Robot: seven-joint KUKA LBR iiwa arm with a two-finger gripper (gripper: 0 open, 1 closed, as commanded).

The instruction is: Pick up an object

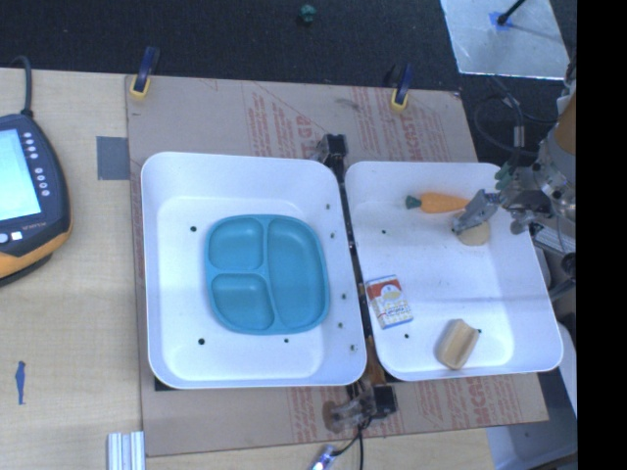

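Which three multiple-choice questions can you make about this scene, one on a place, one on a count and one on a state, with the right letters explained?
1. Where does the blue divided plate lie?
A. In the left bin
B. In the right bin
C. On the wooden bench outside the bins

2. How many compartments does the blue divided plate have?
A. Two
B. Three
C. Five

3. How does the toy carrot rest in the right bin?
A. Standing upright on its tip
B. Lying flat on the bin floor
C. Stacked on the small printed card

Answers: 1 A, the plate sits in the middle of the left bin. 2 B, its ridges mark two small sections on the left and one long section on the right. 3 B, the carrot lies on its side near the far wall, apart from the small printed card.
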